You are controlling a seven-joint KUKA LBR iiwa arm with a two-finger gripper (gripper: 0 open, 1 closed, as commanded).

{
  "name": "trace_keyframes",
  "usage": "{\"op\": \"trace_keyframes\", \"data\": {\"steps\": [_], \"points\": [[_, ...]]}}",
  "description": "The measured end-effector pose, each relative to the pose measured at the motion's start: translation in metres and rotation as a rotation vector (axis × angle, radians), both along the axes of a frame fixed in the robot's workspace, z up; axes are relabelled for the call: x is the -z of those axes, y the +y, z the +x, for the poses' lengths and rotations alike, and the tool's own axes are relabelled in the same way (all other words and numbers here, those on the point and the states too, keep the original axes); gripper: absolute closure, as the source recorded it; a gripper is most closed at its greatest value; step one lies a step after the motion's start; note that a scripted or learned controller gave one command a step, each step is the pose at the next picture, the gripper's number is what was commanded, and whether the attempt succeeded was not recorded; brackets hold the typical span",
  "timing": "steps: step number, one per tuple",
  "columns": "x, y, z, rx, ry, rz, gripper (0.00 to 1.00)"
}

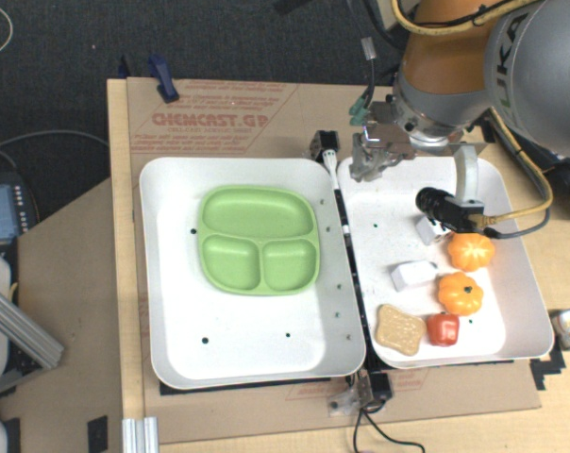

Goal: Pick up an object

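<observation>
bench: right bin (379, 206) far half bare; gripper (368, 163) at far-left rim, aperture unclear; pumpkins (461, 293) near.

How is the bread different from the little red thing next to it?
The bread is tan and speckled; the red thing is shiny red. The bread is the wider of the two and lies flat, while the red thing is smaller and chunkier. The bread sits nearer the middle divider; the red thing sits toward the arm's side. Both rest at the near end of the right bin, close together.
</observation>
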State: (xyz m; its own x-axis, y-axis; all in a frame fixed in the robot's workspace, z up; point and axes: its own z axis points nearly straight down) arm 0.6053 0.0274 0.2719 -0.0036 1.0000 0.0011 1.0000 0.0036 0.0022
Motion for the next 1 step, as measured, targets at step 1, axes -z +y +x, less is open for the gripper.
{"op": "trace_keyframes", "data": {"steps": [1], "points": [[-0.0019, 0.0634, -0.0256, -0.001, 0.007, 0.0, 1.0]]}}
